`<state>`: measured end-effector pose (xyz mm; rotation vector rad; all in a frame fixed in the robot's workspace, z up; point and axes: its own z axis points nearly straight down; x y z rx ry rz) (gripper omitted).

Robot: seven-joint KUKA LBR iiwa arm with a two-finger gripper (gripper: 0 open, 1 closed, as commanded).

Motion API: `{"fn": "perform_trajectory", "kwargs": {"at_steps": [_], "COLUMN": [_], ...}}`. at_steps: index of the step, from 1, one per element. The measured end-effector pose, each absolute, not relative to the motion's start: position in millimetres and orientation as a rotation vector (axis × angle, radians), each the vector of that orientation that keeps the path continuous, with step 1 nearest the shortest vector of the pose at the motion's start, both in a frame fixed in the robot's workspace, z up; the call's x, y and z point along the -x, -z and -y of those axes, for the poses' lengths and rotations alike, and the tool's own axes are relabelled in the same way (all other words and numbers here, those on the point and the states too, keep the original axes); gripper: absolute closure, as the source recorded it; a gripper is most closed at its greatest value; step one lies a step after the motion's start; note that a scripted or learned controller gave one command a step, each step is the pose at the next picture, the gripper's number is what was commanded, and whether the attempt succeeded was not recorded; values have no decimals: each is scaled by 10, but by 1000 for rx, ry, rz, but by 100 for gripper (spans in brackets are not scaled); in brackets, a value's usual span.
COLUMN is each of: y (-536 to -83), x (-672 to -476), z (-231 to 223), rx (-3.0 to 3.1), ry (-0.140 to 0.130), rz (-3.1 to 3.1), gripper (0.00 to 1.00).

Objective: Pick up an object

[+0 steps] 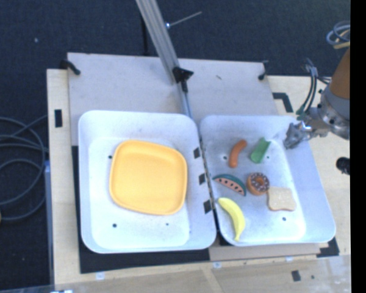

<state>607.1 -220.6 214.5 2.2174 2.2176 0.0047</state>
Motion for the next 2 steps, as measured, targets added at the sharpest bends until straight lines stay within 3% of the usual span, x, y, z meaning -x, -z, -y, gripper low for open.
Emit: {"fn": "perform_trajectory", "kwargs": {"at_steps": [1,2], "y": [-2768,-2634], "x": [-6091,-6046], "z": [2165,1683], "rx": [-2217,-2218], "ry": [-5,-1], "rz": [-2218,-2225], "gripper": [100,100]}}
